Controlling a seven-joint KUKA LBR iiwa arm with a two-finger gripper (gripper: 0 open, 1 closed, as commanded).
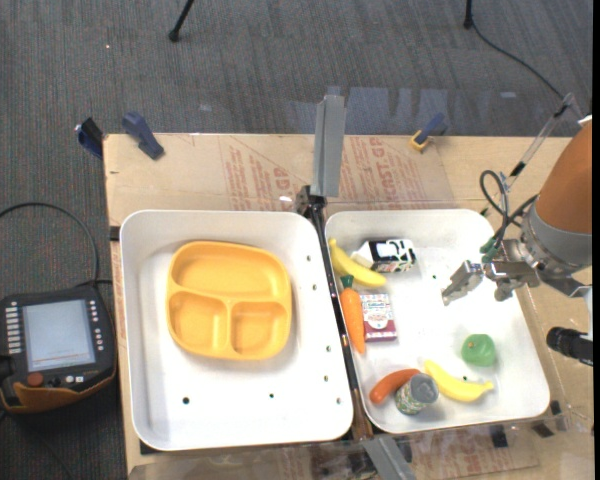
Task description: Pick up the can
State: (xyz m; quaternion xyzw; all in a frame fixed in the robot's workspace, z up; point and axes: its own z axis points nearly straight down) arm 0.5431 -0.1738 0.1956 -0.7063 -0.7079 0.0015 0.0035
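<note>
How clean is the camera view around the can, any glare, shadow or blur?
Camera view: lighting is even and soft, with only faint shadows under the items. The can at the right bin's front is small and slightly soft, its label unreadable. The white bin floors are bright but not blown out. The gripper looks a little blurred.

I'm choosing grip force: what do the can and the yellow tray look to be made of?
The can: probably metal, judging by its dull grey top with a darker rim; too small to be sure. The yellow tray: seemingly moulded plastic, uniform colour, smooth rounded compartments, soft sheen.
</note>
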